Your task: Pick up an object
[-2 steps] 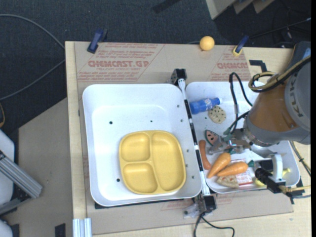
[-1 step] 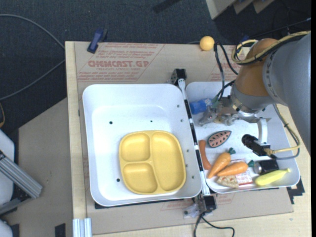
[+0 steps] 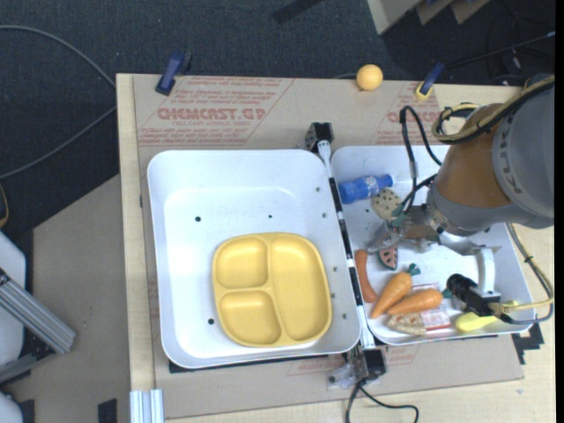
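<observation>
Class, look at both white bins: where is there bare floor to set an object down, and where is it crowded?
Left white bin: bare floor above the yellow three-compartment plastic plate, and a strip along its left wall. Right white bin: crowded, with a blue bottle, two orange toy carrots and the grey arm's gripper over its middle.

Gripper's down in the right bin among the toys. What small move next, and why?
Probably a short lift straight up to check the grasp. The gripper sits low in the right bin, beside the spotted piece and just above the watermelon slice, and the view doesn't show anything between its fingers.
</observation>
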Action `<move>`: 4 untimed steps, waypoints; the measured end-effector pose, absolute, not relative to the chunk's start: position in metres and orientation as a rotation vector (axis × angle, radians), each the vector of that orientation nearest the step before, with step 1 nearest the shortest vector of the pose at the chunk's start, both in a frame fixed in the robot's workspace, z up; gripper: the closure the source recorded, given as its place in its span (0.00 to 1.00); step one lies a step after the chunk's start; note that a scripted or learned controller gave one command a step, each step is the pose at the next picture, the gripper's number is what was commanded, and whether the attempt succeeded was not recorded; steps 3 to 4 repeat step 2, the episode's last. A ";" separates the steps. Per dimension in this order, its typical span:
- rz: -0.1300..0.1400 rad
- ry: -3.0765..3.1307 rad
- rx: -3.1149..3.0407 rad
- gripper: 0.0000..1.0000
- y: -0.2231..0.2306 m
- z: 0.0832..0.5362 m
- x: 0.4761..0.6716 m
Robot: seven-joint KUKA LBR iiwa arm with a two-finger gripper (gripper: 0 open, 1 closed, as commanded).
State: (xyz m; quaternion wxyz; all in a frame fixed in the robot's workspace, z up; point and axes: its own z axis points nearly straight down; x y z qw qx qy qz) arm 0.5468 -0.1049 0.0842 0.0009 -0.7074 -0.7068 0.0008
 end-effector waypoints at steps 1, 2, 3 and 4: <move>0.000 -2.220 -2.223 1.00 -0.104 0.094 0.548; -0.004 -2.225 -2.221 1.00 -0.053 0.207 0.555; -0.004 -2.225 -2.221 1.00 -0.053 0.207 0.555; -0.004 -2.225 -2.221 1.00 -0.053 0.207 0.555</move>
